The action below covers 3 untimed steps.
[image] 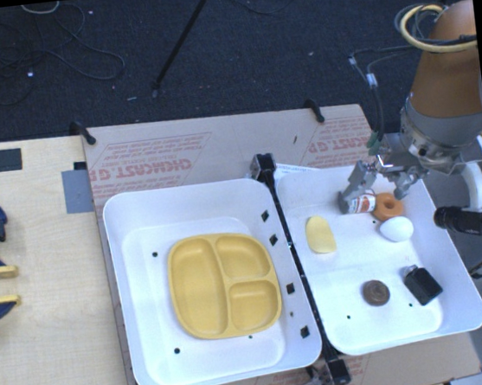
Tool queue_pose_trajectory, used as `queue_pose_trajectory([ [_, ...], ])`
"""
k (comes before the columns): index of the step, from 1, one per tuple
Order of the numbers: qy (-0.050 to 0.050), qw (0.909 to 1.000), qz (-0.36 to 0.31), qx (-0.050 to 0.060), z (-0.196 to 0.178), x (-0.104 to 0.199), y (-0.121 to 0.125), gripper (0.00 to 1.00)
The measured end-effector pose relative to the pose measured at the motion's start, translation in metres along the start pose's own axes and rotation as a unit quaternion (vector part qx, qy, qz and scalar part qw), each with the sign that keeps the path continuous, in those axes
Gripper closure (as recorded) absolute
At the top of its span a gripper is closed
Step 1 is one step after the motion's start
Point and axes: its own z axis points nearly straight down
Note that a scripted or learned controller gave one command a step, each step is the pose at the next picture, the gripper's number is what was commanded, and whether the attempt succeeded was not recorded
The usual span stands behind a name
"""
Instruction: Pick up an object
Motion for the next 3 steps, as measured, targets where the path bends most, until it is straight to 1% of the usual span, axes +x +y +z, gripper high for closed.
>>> queue_pose_trajectory([
  [1, -0.001, 1.0000, -0.001, -0.005, -0.006, 0.000, 0.002, 0.00],
  [2, 0.000, 1.0000, -0.001, -0.003, 0.060, 0.002, 0.002, 0.00],
  [3, 0.000, 1.0000, 0.000, -0.003, 0.110, -0.002, 0.009, 0.00],
])
